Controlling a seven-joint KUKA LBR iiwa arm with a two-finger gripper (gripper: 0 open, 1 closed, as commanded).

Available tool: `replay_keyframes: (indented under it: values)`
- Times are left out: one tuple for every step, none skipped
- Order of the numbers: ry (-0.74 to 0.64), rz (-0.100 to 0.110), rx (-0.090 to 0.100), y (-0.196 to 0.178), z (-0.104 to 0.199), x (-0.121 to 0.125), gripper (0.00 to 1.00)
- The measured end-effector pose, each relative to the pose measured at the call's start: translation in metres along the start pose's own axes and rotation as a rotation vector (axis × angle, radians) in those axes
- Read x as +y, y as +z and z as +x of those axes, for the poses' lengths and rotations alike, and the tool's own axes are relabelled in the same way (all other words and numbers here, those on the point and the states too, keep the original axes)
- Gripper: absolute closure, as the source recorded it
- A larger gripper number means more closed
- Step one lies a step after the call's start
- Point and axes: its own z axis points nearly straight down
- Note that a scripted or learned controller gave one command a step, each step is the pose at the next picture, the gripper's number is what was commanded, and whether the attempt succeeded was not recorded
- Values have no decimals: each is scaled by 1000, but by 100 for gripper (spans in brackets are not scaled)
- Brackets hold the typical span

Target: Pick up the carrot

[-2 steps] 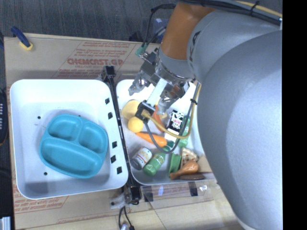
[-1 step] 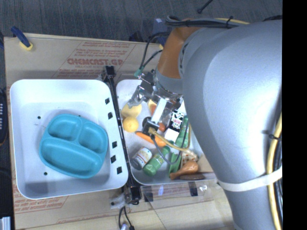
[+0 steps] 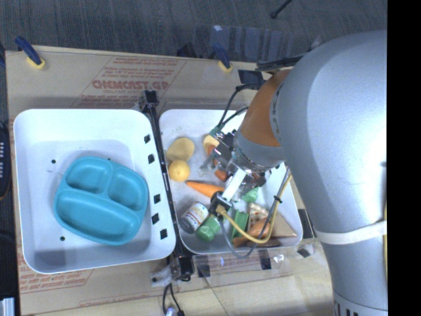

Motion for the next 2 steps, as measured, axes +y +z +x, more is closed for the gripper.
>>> replay_keyframes:
  values:
    - [55, 1, 3, 52, -36, -26, 0]
    - [46, 10, 0, 43, -36, -27, 100]
